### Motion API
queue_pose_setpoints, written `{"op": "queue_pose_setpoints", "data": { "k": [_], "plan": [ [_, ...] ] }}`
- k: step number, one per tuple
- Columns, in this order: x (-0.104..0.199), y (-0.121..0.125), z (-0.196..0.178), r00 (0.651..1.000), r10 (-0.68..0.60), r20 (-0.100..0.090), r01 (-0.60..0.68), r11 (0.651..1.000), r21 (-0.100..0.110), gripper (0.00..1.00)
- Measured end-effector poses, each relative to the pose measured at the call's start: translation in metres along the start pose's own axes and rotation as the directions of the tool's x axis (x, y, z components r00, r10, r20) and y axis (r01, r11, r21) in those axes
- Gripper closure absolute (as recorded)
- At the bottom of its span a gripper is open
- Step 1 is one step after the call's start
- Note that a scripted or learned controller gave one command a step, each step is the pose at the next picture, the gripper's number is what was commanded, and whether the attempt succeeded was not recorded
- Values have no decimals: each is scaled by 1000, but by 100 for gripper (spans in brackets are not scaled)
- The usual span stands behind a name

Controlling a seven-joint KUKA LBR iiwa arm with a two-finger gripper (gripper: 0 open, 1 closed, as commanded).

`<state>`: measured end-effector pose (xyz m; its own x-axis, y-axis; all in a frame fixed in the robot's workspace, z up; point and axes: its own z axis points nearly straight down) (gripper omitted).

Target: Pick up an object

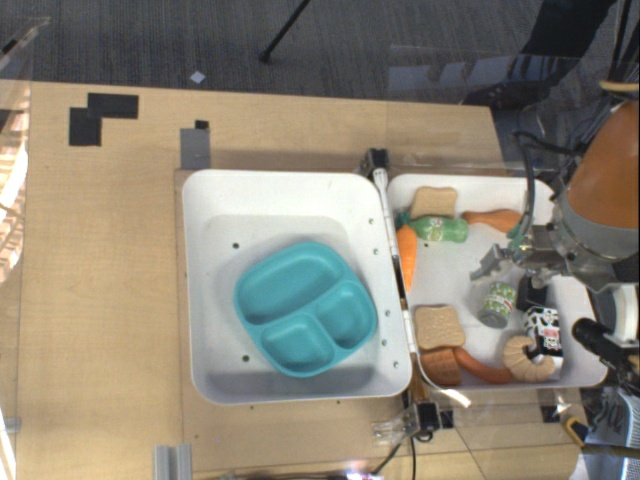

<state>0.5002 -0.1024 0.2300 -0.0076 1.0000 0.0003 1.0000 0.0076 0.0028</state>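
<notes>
My gripper (512, 268) hangs over the middle of the right bin (455, 278), at the end of the grey arm with the orange band. Just below it lies a small green-and-grey can (496, 304); whether the gripper touches the can is unclear. Around it in this bin are a bread slice (433, 201), a green bottle (441, 230), a carrot (407, 251), an orange piece (490, 218) partly under the arm, a second bread slice (437, 326), a sausage (482, 368), a bagel (527, 360) and a black-and-white carton (543, 331).
The left bin (210, 268) holds a teal divided plate (305, 308). A raised divider (392, 258) separates the two bins. Cables and a bracket sit at the bench's front edge (420, 423).
</notes>
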Motion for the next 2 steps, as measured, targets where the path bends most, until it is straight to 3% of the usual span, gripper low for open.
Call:
{"op": "queue_pose_setpoints", "data": {
  "k": [1,2],
  "plan": [
    [-31,13,123,974,-225,4,225,974,-7,0],
    [-8,-3,134,988,-151,26,152,988,-34,0]
  ]
}}
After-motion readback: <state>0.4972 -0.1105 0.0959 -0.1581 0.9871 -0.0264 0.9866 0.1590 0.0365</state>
